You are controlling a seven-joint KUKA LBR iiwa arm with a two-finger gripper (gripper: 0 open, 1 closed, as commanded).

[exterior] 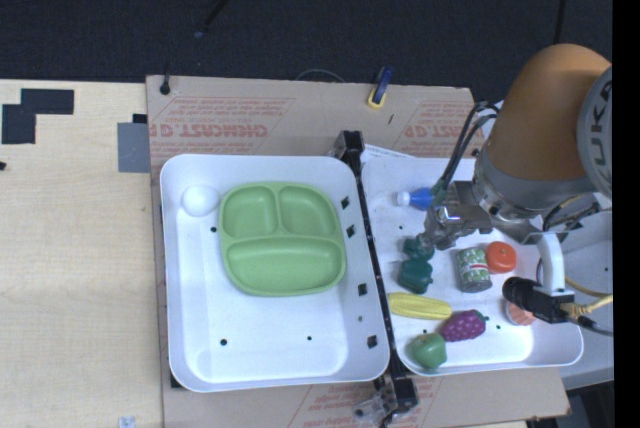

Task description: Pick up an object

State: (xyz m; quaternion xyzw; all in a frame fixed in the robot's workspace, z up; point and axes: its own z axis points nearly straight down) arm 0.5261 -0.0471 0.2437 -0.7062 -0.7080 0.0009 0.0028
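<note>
Jaws low over the toy cluster, nothing visibly gripped

Reaches in from the right with the arm [545, 131] bent steeply down, so that the jaws sit low in the right bin [550, 343], touching or just above the dark teal toy [416, 272]. Cannot tell how far the jaws stand apart, nor whether anything lies between them; too small and too tangled with cable and wrist metal to read. Judged as the approach or closing step of a pick, with the teal toy the likeliest target, since nothing else lies so directly beneath.

Crowds the choices together: small can [472, 269] and orange piece [501, 258] just right of the teal toy, yellow banana [420, 306] just near of it, purple grapes [463, 325] and green apple [429, 351] at the near edge, blue-and-white bottle [418, 199] on the far side. Leaves little room for a clean descent, so risks nudging a neighbour or pinching two things at once.

Keeps the left bin [260, 341] for the green divided plate [281, 239] and a white ball [199, 200] in its far left corner, well apart from the reach. Rests both bins on a cardboard sheet [300, 121] over the table [80, 266], probably to keep them from sliding.
</note>
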